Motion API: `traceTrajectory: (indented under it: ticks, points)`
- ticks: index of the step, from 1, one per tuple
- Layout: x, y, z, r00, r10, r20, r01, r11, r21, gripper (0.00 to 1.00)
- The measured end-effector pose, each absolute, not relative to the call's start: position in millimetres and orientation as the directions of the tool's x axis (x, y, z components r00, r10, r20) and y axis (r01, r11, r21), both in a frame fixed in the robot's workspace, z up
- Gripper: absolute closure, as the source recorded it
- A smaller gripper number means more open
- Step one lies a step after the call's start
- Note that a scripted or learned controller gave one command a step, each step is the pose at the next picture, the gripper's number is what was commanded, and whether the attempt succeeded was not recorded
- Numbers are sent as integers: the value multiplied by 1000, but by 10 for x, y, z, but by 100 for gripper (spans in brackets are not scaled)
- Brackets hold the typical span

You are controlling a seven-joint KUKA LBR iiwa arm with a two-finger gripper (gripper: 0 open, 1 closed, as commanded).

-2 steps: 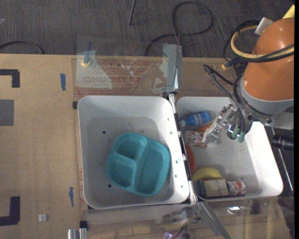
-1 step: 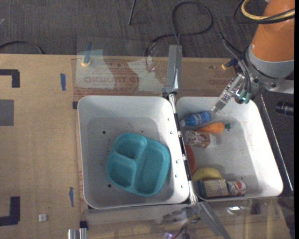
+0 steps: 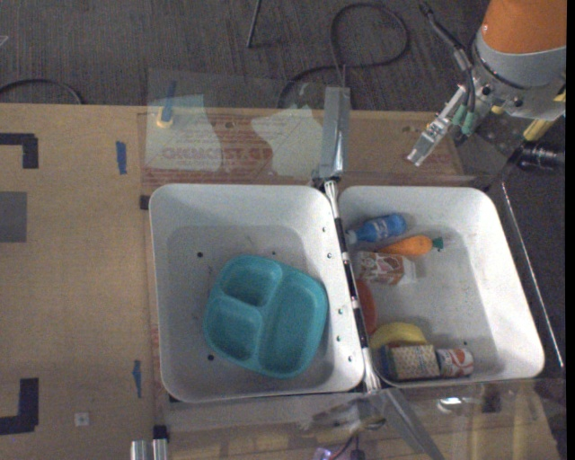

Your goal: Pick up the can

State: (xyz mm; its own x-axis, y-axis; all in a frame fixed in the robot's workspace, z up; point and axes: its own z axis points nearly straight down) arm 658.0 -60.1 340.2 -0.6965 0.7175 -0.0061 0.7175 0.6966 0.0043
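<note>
Red-white can [image 3: 456, 362] low in right bin [image 3: 503, 269]

arm: grey with an orange band [image 3: 526, 27], above the right bin's [image 3: 503, 269] far right corner
can [image 3: 455, 362]: on its side at that bin's near edge
box [image 3: 412, 361]: just beside the can
teal tray [image 3: 265, 314]: in the left bin [image 3: 180, 269]

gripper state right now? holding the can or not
Gripper: up above the right bin's far edge, nothing held; open or shut cannot be told. The can lies in that bin's near corner.
</note>
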Motion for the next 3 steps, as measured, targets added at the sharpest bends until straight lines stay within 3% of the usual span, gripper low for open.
traceTrajectory:
  ticks: [1, 2, 3]
  points:
    - [6590, -1224, 4380, -750, 661, -8, 661, 750, 4, 100]
    - [6573, -1715, 4087, -683, 731, -4, 731, 683, 2, 100]
    - [6486, -2183, 4173, -576, 818, -8, 818, 576, 5, 100]
